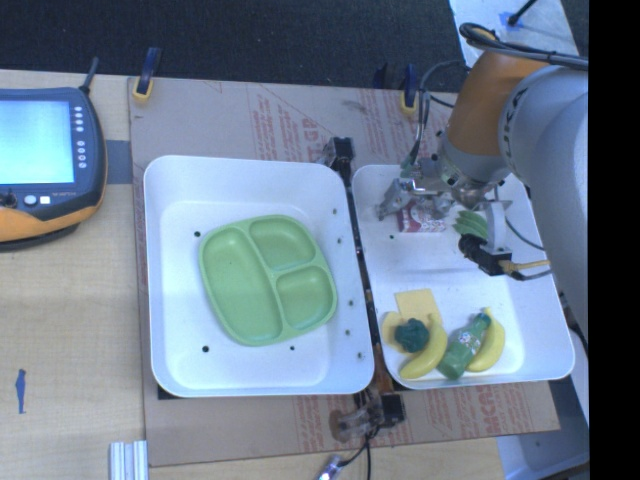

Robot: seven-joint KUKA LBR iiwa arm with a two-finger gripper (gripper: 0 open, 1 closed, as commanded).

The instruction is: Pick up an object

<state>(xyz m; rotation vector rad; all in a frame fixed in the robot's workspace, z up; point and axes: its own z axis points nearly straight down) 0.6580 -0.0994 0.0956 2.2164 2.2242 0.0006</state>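
Two yellow bananas (pixel 425 356) and a green bottle (pixel 462 346) lie at the right bin's (pixel 535 368) six o'clock edge, a green plate (pixel 267 280) sits in the left bin (pixel 170 268), and the hand (pixel 425 193) hangs over a small red packet (pixel 425 225) at twelve o'clock, grip hidden, can't tell.

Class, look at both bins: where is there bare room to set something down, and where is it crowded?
Free: the left bin's floor around the green plate, and the right bin's middle strip between the gripper and the yellow card. Crowded: the near end with the bananas and green bottle.
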